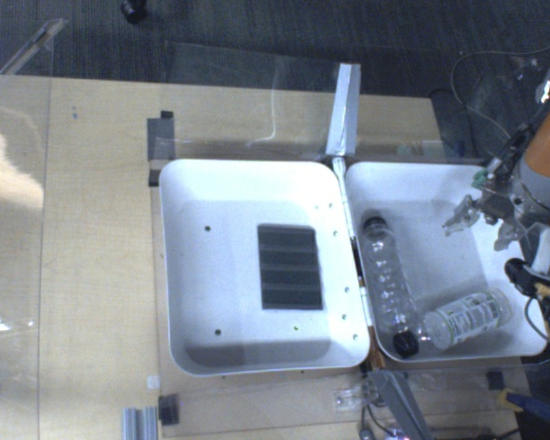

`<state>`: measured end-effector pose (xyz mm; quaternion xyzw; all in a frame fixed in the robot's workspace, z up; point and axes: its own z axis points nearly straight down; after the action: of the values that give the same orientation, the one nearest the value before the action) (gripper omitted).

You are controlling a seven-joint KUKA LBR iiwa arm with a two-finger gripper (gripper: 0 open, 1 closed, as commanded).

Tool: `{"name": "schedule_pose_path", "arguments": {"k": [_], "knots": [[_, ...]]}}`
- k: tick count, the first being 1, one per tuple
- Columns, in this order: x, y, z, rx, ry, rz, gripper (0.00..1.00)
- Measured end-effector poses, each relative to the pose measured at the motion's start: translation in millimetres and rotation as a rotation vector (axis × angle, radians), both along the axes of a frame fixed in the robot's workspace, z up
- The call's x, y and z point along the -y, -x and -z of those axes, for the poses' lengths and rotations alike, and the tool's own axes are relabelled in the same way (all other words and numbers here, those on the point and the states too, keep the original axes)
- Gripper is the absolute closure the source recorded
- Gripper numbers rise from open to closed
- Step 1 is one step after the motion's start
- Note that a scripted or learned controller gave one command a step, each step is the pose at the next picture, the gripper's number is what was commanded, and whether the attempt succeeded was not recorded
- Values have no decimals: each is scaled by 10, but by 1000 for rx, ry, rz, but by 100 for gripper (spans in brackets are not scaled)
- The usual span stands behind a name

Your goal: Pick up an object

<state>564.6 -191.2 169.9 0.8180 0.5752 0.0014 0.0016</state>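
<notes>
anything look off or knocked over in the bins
Nothing spilled or damaged. Both clear bottles lie on their sides in the right bin: one along its left wall, the other slanted at the front, their dark-capped ends meeting near the front left corner. The dark ribbed slab lies flat in the left bin.

Two bins sit side by side: the left bin holds a ridged pad; the right bin holds an upright-lying bottle and, beside it, a second bottle.
</notes>
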Motion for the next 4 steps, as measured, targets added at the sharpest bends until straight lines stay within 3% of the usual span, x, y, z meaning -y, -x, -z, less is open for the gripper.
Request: {"name": "schedule_pose_path", "arguments": {"k": [1, 2, 3, 4], "knots": [[-265, 734, 802, 10, 2, -110, 0], [-294, 163, 808, 9, 2, -206, 0], [-1103, -352, 58, 2, 0, -204, 0], [-960, -454, 733, 3, 1, -318, 0]]}}
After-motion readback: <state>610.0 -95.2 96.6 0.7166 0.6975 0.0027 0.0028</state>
